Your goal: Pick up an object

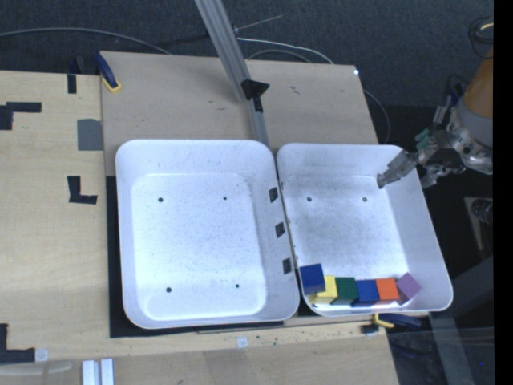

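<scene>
Blocks (357, 288) sit in a row along the near wall of the right bin (417, 215). The row is well below the fingers (394, 172) and a bit to their left, so the arm must come down the bin toward it. The row runs side to side. It has blue on top of yellow, then green, blue, orange and purple blocks, all touching. The fingers hover at the bin's far right rim, holding nothing. I cannot tell if they are spread or pressed together.

Even, fairly bright overhead light washes my two white bins (196, 155) nearly featureless; shadows stay soft, the picture is slightly grainy and soft-edged.
</scene>
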Robot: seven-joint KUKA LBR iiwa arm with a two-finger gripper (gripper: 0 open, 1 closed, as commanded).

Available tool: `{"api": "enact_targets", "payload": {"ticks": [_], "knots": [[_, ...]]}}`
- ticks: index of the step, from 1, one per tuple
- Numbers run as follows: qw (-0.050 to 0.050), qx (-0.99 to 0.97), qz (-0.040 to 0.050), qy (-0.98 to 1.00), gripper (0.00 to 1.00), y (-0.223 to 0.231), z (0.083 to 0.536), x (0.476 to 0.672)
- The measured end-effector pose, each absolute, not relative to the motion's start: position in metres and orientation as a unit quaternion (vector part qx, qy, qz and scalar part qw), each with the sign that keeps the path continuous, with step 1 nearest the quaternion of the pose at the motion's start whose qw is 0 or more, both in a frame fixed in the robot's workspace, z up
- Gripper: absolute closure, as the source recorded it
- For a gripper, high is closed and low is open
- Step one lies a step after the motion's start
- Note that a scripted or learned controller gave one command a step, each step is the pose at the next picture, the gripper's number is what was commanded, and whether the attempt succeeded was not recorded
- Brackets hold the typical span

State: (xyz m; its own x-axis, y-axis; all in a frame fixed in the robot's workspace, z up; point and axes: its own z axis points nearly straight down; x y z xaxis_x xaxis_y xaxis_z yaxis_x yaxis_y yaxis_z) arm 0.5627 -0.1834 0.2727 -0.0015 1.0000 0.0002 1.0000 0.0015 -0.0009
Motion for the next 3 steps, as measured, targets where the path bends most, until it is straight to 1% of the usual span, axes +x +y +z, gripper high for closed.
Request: {"api": "enact_targets", "payload": {"ticks": [1,2,3], "knots": [[-0.004,-0.705,-0.0023,-0.709,0.0,-0.1703,0.331,0.6309],[0.0,-0.706,0.0007,-0.708,0.0,-0.1718,0.3275,0.6278],[0.0,-0.706,0.0007,-0.708,0.0,-0.1716,0.3274,0.6278]]}}
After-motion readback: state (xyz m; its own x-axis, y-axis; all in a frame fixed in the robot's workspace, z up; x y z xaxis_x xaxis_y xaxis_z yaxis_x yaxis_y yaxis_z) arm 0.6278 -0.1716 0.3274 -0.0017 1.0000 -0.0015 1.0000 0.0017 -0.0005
